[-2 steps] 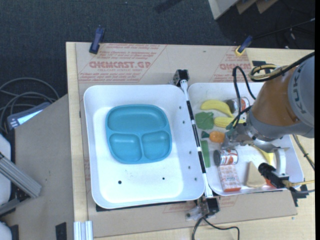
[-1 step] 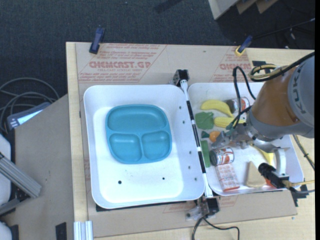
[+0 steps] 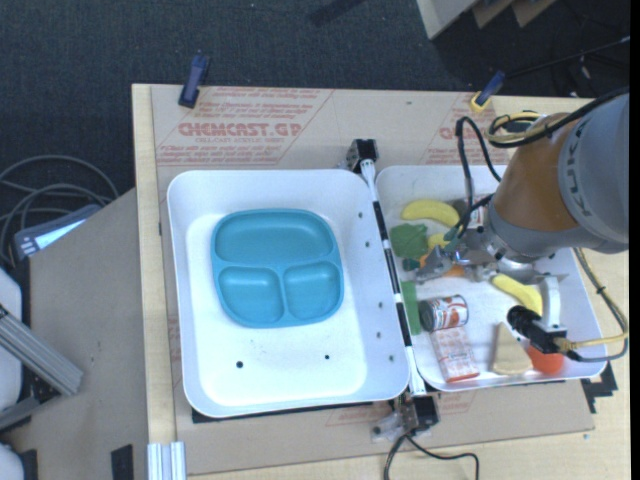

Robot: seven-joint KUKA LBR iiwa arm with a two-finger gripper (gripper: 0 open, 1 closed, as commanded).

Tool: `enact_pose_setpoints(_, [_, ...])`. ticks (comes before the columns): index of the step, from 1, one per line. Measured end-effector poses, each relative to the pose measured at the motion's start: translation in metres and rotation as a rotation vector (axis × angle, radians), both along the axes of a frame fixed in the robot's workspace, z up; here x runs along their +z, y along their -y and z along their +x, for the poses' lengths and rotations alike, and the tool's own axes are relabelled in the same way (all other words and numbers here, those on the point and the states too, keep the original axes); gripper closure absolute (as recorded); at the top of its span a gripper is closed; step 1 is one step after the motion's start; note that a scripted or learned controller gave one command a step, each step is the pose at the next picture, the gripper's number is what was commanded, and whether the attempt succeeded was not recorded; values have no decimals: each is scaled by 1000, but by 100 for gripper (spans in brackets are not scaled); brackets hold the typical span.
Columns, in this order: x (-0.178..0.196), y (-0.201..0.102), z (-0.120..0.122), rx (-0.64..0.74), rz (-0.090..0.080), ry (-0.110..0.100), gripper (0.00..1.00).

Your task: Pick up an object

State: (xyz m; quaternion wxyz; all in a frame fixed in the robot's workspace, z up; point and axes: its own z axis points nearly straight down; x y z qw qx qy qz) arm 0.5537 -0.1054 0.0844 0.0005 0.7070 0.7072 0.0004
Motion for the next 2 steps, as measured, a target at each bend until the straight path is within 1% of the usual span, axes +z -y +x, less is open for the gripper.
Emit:
enact_pose_setpoints(1, [0, 3, -29, -1, 1, -3, 0])
enact_pose_setpoints(2, [0, -4, 7, 1, 0, 0, 0])
